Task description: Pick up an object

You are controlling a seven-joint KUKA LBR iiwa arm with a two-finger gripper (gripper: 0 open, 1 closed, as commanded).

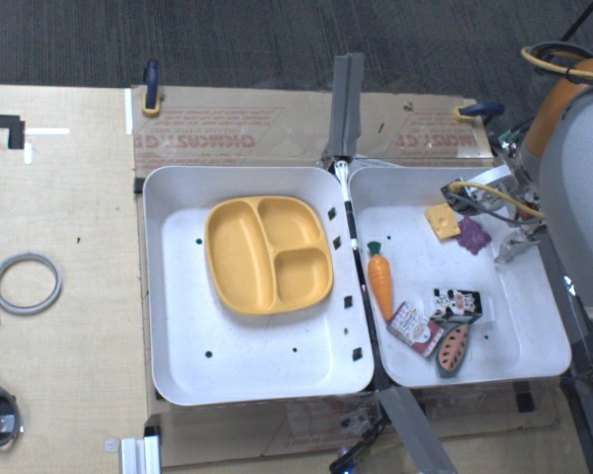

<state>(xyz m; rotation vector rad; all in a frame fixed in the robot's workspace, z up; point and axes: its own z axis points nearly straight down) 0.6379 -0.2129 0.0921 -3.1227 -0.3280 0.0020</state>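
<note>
Bench of pale board and cardboard (277,126), dark carpet behind; roll of tape (25,282) at left. Left bin (178,363): one yellow divided plate (269,255). Right bin (534,354): toy carrot (380,280), yellow block (442,221), purple piece (472,235), small packets (433,329). Arm (573,166) leans over the right bin's far corner; gripper (509,247) low beside the purple piece, its grip impossible to make out.

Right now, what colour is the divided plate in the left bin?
Yellow-orange, in the camera view: divided plate.
</note>
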